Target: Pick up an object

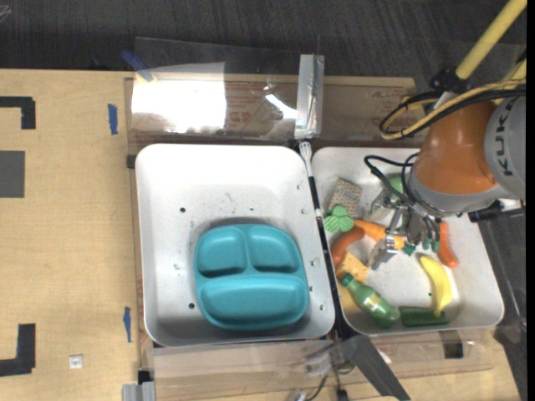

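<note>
My gripper (394, 239) hangs low inside the right bin (485, 299), under the orange band of the arm. Its fingers reach down among small toys: an orange carrot-like piece (368, 228), a green leafy piece (338, 220), a yellow banana (438, 281) and a green bottle (369, 301). A grey speckled block (344, 195) lies at the bin's back left. A red piece (445, 246) shows just right of the fingers. The wrist hides the fingertips, so nothing is visibly held.
The left bin (167, 182) holds a teal divided tray (249, 276). A metal divider (309, 98) stands upright behind the bins, beside a clear plastic sheet (180, 98). Yellow and black cables (435, 107) loop at the back right. Cardboard bench surface (58, 224) lies to the left.
</note>
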